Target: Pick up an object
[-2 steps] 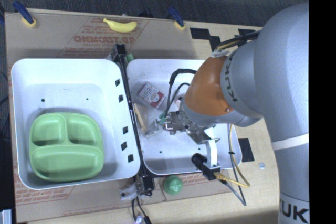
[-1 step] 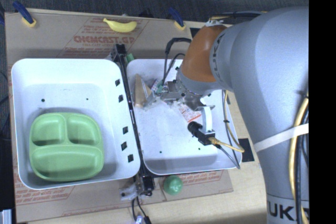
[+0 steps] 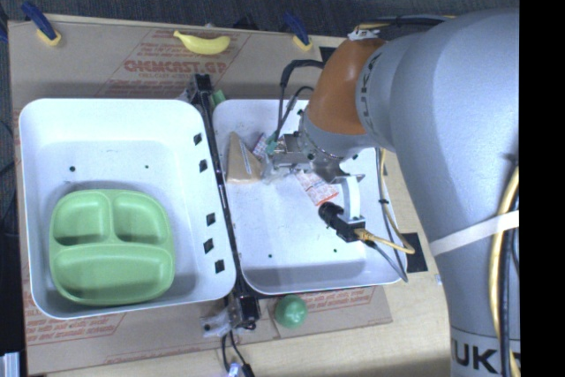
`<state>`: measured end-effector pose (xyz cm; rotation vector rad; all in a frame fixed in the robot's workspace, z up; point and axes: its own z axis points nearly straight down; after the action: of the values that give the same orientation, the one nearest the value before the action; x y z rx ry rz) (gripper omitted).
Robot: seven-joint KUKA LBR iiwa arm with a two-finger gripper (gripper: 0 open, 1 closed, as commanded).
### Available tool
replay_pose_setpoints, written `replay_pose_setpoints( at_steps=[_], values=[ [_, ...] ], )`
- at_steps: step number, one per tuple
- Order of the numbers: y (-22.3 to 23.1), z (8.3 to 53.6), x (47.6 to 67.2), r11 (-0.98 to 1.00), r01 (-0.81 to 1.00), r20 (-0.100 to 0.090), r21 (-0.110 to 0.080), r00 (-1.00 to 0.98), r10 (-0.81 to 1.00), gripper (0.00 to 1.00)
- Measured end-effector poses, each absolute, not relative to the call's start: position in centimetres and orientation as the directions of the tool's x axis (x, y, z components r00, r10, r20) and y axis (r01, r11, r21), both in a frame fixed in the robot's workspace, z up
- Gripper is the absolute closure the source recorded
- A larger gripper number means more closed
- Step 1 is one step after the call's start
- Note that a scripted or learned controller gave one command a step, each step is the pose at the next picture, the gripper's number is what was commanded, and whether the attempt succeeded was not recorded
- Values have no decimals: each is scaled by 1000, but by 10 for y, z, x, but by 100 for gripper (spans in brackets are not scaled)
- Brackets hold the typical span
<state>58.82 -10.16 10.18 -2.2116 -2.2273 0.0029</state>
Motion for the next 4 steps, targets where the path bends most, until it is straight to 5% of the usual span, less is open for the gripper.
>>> replay_pose_setpoints(
  at_steps=[1, 2, 3, 4],
  values=[
    [-119, 189, 534, 4, 1000, 0, 0, -4, 1000, 100],
    [-119, 199, 535, 8, 1000, 0, 1, -8, 1000, 100],
    [-119, 199, 535, 8, 1000, 0, 1, -8, 1000, 0],
    [-107, 91, 566, 8, 1000, 0, -5, -8, 1000, 0]
  ],
)
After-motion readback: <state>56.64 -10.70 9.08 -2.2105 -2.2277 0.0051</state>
